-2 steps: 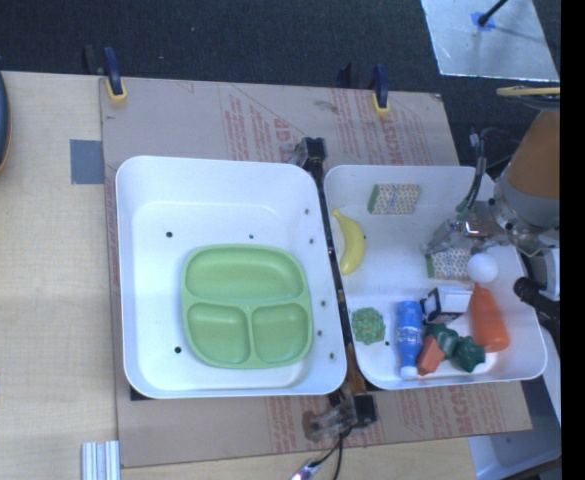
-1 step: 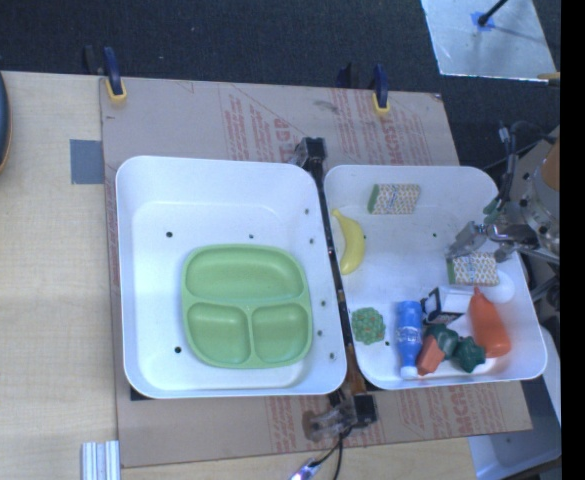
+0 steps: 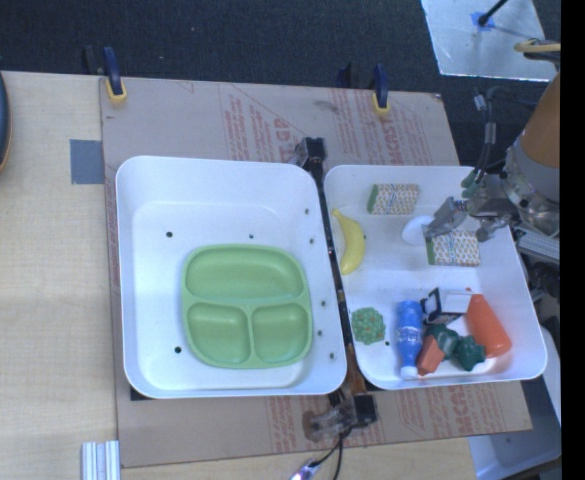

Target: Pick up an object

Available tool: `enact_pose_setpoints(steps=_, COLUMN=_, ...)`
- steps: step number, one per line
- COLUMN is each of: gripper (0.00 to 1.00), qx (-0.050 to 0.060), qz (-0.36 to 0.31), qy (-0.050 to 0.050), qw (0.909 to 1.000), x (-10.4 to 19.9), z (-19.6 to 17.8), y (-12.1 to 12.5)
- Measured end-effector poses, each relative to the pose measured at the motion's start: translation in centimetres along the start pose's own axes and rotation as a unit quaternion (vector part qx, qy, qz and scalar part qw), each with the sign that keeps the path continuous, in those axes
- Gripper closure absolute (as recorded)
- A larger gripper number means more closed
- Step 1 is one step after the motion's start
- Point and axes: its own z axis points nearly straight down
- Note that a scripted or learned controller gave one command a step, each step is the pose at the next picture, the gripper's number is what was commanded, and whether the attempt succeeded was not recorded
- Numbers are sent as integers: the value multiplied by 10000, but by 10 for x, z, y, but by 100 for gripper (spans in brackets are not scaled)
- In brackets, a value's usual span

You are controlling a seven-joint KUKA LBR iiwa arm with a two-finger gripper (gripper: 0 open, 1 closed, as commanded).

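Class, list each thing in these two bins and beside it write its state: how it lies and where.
green divided plate: flat, left bin
banana: lying by right bin's left wall
blue bottle: lying on its side
sponge: flat, right bin's far end
gripper: over a second sponge

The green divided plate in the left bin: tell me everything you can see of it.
The green divided plate is pale green, looks like matte plastic, and has rounded corners and a raised rim. Ridges split it into three compartments: one wide section along the far side and two smaller ones along the near side. It lies flat and right side up on the floor of the left bin, toward the near right part, apart from the walls. Nothing sits in its compartments, and nothing touches it but the bin floor.
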Motion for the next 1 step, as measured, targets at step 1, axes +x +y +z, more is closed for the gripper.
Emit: enact_pose_setpoints(steps=1, gripper=100, qx=50, qz=-17, qy=13, qw=10000, x=87, z=13, y=-17)
